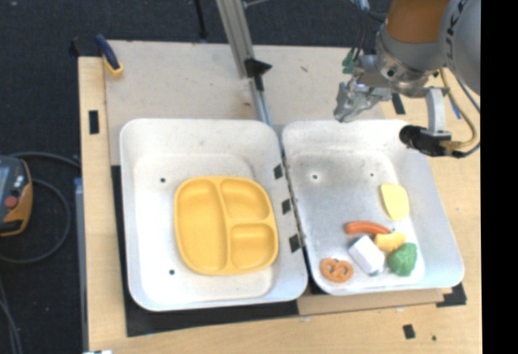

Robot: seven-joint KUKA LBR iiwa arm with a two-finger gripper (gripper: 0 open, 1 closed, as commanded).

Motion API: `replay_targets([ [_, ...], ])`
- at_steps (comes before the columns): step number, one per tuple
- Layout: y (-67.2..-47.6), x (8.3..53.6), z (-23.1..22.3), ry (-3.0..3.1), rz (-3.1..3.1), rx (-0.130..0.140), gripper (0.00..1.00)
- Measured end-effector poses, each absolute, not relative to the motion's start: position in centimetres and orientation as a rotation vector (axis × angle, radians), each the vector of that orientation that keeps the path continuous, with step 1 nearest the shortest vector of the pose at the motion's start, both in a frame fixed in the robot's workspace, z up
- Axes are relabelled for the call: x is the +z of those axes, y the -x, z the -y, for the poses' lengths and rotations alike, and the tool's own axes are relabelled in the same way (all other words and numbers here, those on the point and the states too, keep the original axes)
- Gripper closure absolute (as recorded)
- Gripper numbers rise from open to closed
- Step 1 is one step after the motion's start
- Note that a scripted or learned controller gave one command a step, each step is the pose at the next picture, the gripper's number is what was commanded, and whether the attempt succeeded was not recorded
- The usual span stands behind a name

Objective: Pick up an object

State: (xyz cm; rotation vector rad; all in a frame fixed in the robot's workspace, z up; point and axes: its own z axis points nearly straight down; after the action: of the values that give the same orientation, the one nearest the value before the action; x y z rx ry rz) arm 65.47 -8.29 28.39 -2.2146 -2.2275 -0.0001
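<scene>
Camera view showed my two-finger gripper (354,108) above the right white bin's (324,206) far rim; I couldn't tell its jaws' state. Nothing picked: toy foods, including a yellow wedge (395,201), lay at the near corner.

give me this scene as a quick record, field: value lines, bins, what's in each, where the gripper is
left bin: holds a yellow divided tray with three compartments
right bin: toy food clustered in the near right corner
items in right bin: yellow piece, orange sausage, white block, green broccoli, brown pretzel
gripper: above the far edge of the right bin, away from the items
gripper contents: nothing seen between the fingers
arm: reaches in from the right, orange band above the wrist
</scene>
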Motion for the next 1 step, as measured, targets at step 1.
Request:
replay_targets([
  [1,-66.08,26.43,3.06,2.213,2.228,0.000,1.00],
])
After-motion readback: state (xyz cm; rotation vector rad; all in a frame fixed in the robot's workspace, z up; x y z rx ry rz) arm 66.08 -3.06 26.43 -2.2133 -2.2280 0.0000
